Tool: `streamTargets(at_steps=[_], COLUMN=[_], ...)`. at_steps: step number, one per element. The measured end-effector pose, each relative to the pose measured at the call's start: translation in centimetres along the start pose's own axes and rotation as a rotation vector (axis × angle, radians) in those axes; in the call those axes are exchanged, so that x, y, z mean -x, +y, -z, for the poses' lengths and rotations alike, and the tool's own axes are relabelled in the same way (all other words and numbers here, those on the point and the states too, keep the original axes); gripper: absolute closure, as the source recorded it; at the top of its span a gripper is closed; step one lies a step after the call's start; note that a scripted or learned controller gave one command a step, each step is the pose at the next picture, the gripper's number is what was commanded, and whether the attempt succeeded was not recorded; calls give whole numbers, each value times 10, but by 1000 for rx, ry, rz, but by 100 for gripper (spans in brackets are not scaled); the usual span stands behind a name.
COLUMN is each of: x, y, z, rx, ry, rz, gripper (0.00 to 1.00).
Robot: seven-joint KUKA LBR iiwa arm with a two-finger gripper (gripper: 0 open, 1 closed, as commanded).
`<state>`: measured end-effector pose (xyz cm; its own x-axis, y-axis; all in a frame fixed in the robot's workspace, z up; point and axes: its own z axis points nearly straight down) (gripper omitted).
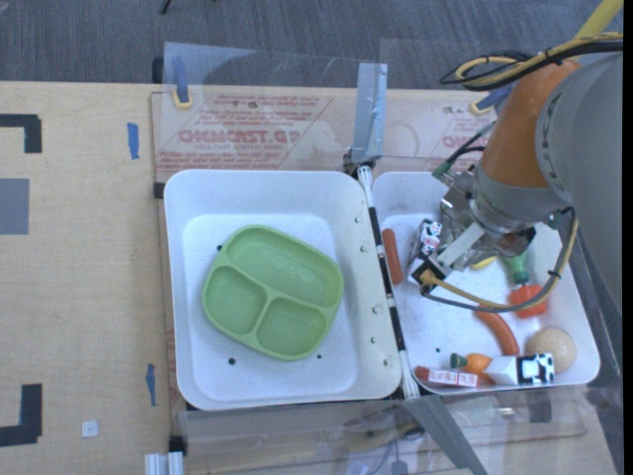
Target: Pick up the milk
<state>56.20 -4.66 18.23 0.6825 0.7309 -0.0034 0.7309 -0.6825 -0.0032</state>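
The milk (527,369) is a small white carton with black cow patches. It lies on its side along the front wall of the right bin (586,374). My gripper (436,241) hangs over the left middle of that bin, beside a red sausage (393,255). It is well behind and to the left of the carton and does not touch it. A small black-and-white patterned piece shows at the gripper's tip; I cannot tell what it is. The wrist and its bracket cover the gripper's end.
The left bin (188,206) holds a green divided plate (273,291). In the right bin lie a carrot (530,300), a second sausage (497,331), a beige egg (551,346), an orange piece (476,362) and a red packet (441,376) near the milk.
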Motion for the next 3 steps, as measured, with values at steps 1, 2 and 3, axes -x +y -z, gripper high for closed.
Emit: streamTargets(at_steps=[1, 2, 3], x=[-15, -23, -27], y=[-85, -135, -114], z=[52, 40, 99], rx=[-1, -4, 3], ry=[-1, -4, 1], rz=[-201, -304, -512], gripper=[100, 100, 100])
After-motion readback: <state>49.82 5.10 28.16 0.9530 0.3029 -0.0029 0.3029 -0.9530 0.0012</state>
